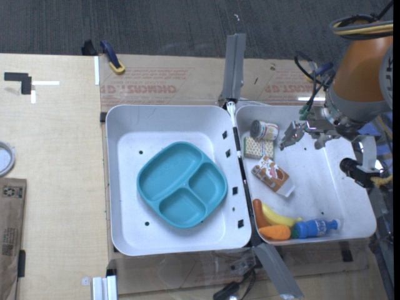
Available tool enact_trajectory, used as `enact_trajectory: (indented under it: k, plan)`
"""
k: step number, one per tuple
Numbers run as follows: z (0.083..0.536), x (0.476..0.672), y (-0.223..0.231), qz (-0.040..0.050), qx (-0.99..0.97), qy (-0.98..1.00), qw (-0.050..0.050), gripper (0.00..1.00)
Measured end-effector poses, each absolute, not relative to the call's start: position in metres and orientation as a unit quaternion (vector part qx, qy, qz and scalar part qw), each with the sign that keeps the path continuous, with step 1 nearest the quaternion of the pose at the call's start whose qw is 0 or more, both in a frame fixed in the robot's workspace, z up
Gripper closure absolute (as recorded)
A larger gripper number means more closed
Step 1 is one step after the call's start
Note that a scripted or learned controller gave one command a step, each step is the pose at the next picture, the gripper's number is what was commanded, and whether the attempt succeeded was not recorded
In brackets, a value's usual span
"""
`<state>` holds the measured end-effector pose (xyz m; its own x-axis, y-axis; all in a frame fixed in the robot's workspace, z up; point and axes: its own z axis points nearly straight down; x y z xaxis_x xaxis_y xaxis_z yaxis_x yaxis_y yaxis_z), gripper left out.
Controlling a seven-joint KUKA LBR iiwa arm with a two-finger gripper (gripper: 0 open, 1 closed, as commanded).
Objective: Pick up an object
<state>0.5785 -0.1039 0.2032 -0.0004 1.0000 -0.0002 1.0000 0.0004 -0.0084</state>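
Blue bottle [315, 228], banana [278, 216] in right bin [350, 186], perhaps touching, teal plate [181, 184] in left bin [122, 167]

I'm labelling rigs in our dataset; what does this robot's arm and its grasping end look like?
The grey arm carries a broad orange band above the wrist, topped by a yellowish ring. Dark cables, with blue and green bits, loop beside it. The pincer is bare grey metal with thin fingers, and a black fitting sits on the wrist's near side.

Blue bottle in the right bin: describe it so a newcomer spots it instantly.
Look in the right bin, along its near edge. The blue bottle lies on its side there, just right of the carrot and banana. It is that bin's only blue item.
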Motion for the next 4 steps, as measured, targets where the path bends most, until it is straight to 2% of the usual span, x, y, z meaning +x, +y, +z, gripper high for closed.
enact_trajectory:
  k: [1,2,3,4]
  plan:
    - [0.089,0.567,-0.148,0.0014,-0.702,-0.712,0.002,0.0]
    - [0.088,0.524,-0.125,0.002,-0.694,-0.72,0.003,0.0]
    - [0.088,0.481,-0.158,0.001,-0.615,-0.789,0.004,0.0]
    - [0.093,0.481,-0.159,0.0018,-0.617,-0.787,0.006,1.0]
